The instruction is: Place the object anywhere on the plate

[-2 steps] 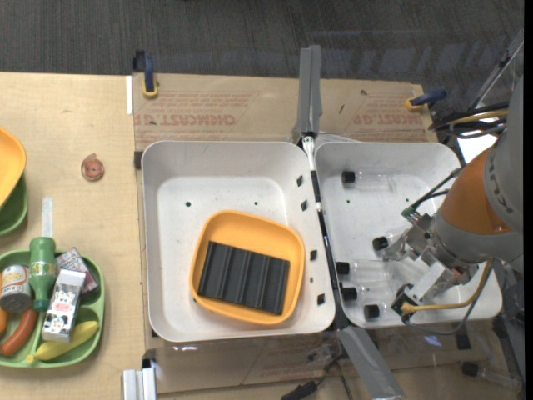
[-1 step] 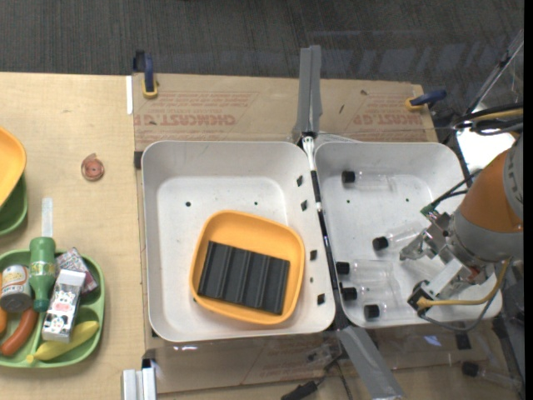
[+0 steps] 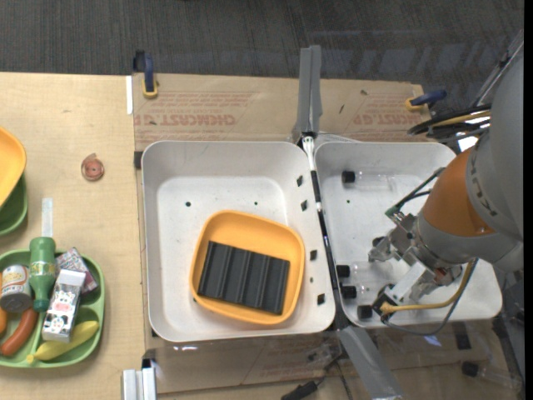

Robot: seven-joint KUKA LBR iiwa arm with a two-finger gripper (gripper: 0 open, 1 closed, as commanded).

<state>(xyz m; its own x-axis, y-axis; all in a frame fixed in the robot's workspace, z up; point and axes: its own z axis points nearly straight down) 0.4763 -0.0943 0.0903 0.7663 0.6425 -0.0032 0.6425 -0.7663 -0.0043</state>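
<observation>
At lower centre, in the left bin (image 3: pixel 166 223), the black ridged block (image 3: pixel 243 277) is seen flat on the yellow plate (image 3: pixel 241 221). Placing is judged done. At right, the gripper (image 3: pixel 398 252) is best lifted straight up; released or clenched cannot be told.

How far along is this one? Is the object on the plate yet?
Done, by the look of it: the black ridged block lies flat inside the yellow plate in the left bin. In hand: I can't see anything held; the pincer is low over the right bin, well apart from the plate. Left: probably only pulling the arm clear.
</observation>
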